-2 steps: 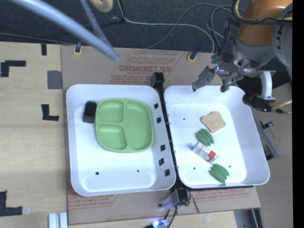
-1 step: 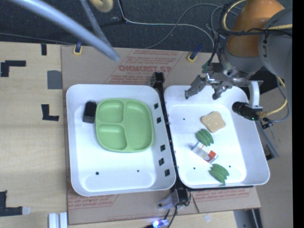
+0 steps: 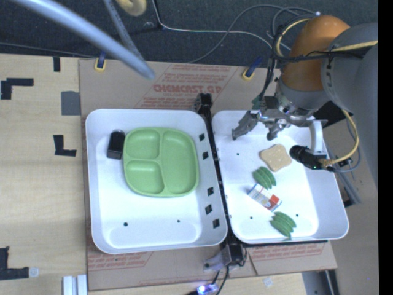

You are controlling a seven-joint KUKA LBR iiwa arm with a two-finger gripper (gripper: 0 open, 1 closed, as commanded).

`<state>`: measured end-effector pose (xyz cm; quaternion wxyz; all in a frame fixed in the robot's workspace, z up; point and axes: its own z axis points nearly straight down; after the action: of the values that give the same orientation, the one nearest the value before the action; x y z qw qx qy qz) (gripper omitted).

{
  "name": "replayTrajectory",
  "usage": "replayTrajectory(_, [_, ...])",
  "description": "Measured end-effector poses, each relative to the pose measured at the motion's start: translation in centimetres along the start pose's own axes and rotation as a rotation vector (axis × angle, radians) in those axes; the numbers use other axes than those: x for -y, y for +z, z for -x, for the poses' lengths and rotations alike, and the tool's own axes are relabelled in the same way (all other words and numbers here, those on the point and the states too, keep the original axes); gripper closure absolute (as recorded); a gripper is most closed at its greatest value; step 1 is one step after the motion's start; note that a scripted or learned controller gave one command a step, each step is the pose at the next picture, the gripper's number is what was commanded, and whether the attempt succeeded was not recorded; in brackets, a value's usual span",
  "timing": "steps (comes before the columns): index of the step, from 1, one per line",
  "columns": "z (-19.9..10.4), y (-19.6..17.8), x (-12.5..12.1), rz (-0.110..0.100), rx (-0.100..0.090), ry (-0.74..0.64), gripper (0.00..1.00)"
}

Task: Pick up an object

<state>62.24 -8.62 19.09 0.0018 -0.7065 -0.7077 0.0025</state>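
Seemingly open, the pincer (image 3: 256,126) hovers above the right bin (image 3: 319,226).

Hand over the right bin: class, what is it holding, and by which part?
Nothing. The hand hangs open above bare floor of the right bin, apart from the tan slice.

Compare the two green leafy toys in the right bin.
The upper green leafy toy lies mid-bin, just below the tan bread-shaped piece and beside the small red-and-white packet. The lower green leafy toy lies apart, near the front wall of the right white bin, and looks slightly broader. Both are green, elongated and tilted alike.
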Motion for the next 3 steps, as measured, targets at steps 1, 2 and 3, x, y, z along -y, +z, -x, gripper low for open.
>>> replayTrajectory(1, [0.8,5.0,0.6,0.000,0.000,0.001,0.00])
replayTrajectory(2, [0.6,3.7,0.5,0.003,0.000,-0.002,1.00])
replayTrajectory(3, [0.3,-2.4,1.0,0.011,-0.001,0.000,1.00])
